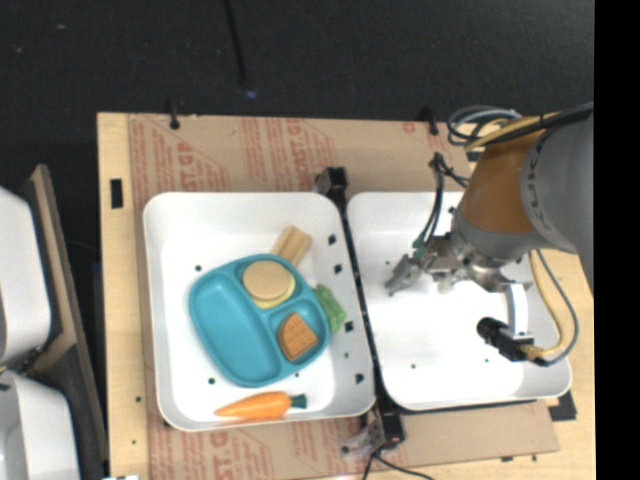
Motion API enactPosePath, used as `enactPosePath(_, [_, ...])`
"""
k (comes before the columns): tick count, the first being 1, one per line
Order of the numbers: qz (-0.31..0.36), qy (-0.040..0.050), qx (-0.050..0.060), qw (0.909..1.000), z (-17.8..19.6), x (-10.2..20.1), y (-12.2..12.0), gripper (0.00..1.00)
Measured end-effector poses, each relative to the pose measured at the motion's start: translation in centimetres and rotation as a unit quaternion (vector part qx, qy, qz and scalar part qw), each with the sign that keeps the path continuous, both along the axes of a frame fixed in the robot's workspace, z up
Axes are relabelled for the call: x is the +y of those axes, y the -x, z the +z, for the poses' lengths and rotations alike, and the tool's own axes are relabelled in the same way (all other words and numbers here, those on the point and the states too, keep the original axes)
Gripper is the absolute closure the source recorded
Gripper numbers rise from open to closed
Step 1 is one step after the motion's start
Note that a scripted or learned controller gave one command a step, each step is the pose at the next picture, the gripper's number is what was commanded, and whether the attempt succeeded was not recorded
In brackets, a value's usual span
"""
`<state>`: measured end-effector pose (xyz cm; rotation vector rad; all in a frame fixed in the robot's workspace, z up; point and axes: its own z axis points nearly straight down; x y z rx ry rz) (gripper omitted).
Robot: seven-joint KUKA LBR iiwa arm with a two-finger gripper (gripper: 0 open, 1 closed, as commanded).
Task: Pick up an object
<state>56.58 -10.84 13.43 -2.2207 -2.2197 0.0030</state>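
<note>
Nearest you, along the front edge of the left bin (pixel 160 268), lies one toy carrot (pixel 262 405). Its long axis runs nearly parallel to that front edge, the orange tip pointing toward the bin's front-left corner and the green stub toward the divider between the bins.

Count the rest in that left bin: one blue divided tray (pixel 225 333) set on a slant, its long axis running from the bin's front-left toward its back-right. On the tray you have one round tan cookie (pixel 269 281) in the upper compartment and one brown waffle-textured piece (pixel 298 336) in the compartment below it. One tan wooden block (pixel 292 244) pokes out from the tray's back edge, pointing toward the back-right corner of the bin. One green leafy piece (pixel 331 308) sits just beside the tray's right rim, near the divider.

There are two white bins on the tabletop (pixel 120 298), side by side. The gripper (pixel 422 266) is low over the right bin (pixel 440 383), in its back-left part, well apart from everything in the left bin. You cannot tell from this view how far its fingers are parted, and nothing shows between them.
</note>
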Motion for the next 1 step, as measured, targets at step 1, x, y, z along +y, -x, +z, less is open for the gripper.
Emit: enactPosePath(1, [0.001,0.0001,-0.003,1.0,4.08,1.31,-0.13,0.0])
